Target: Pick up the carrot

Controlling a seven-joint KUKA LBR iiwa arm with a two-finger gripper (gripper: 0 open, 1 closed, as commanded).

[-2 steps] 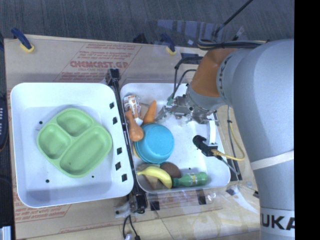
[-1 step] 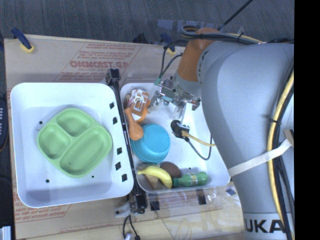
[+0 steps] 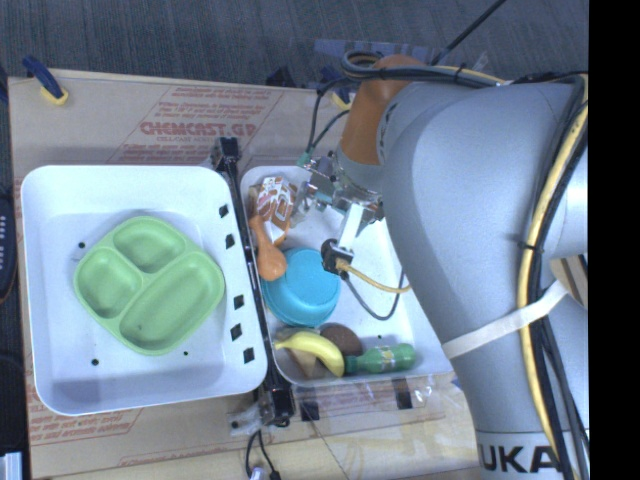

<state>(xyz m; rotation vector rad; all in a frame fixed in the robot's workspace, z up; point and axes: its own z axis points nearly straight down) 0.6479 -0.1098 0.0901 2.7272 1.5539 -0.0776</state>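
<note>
The carrot is a small orange piece lying along the left wall of the right bin, thick end toward the front and touching the blue bowl. My gripper hangs over the back of that bin, just right of a brown and white snack packet. It is behind and to the right of the carrot, and nothing shows in it. The big grey arm covers the bin's right side.
In the right bin's front lie a yellow banana, a brown round fruit and a green bottle-shaped item. The left bin holds a green divided plate. A black clip strip runs between the bins.
</note>
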